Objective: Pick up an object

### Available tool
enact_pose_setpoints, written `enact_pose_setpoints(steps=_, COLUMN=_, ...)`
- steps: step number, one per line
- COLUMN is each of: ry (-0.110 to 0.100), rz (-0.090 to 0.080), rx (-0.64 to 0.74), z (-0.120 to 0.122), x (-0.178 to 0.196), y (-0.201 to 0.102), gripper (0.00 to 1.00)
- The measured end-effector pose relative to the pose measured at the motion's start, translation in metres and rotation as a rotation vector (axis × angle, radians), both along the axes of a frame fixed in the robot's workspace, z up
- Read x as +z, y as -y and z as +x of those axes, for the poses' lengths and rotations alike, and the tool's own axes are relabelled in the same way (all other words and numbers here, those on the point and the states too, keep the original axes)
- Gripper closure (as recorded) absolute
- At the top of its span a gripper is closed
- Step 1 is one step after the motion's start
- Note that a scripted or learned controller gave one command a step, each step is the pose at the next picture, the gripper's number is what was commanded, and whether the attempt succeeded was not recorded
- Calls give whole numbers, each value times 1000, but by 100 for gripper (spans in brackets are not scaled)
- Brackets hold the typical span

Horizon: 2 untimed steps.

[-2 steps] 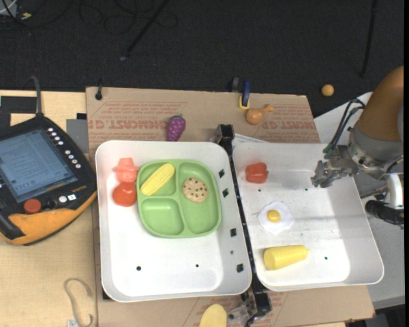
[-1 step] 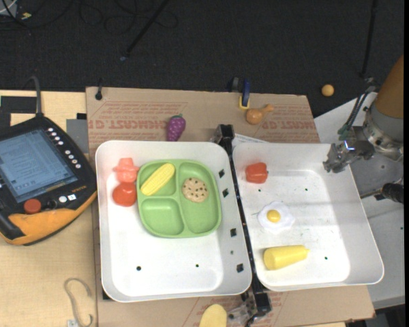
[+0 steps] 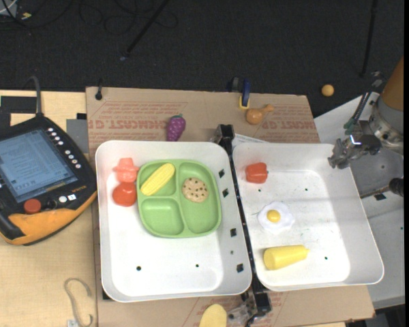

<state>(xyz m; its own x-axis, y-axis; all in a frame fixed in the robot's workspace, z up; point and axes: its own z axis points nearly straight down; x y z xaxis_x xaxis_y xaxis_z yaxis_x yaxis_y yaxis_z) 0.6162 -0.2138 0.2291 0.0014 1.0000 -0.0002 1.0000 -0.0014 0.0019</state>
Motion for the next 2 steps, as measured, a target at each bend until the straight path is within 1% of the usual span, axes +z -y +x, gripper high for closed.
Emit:
enact_pose_setpoints(steps=1, ry=-4, rz=3, rx=3, z=-16, x=7, y=-44, gripper=100)
enact_pose_setpoints(steps=2, ry=-7, rz=3, rx=3, z=-31, x=-7, y=-94, gripper=100)
